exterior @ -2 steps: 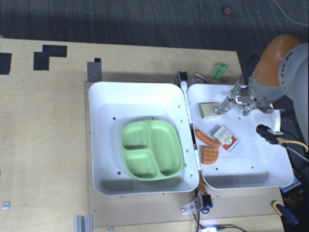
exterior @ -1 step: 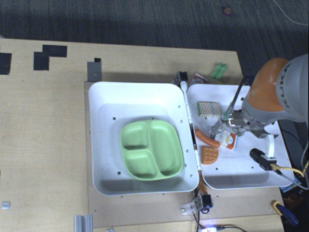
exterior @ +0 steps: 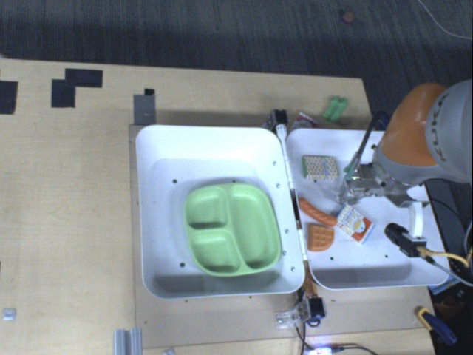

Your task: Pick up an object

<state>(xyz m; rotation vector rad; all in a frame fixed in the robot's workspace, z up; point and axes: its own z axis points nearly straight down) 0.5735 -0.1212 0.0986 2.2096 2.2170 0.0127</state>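
Nearest the camera, the tabletop [exterior: 74,235] carries the front rims of two white bins. The left bin [exterior: 159,272] holds a green divided plate [exterior: 233,228], lying flat near its middle. In the right bin [exterior: 369,272], the candidates for the task cluster toward the left wall. An orange waffle-like piece [exterior: 320,237] lies closest, with a small white-and-orange packet [exterior: 354,224] just beside it to the right. An orange carrot-shaped piece [exterior: 316,212] lies just behind them, slanting along the bin's left side. The gripper [exterior: 353,191] hangs just behind the packet, low over the bin floor; whether it is spread wide or drawn narrow cannot be told from this angle. Farther back, a speckled grey block [exterior: 320,168] lies apart from the others. Beyond the bin's rear rim, a small green item [exterior: 335,109] rests on the tabletop. Judged from this layout, the step in hand is the approach to a grasp, most likely on the packet. The packet, waffle-like piece and carrot-shaped piece lie close together, so the gripper should centre over one item alone. The packet looks thin and flat, which calls for a low, square descent before closing.
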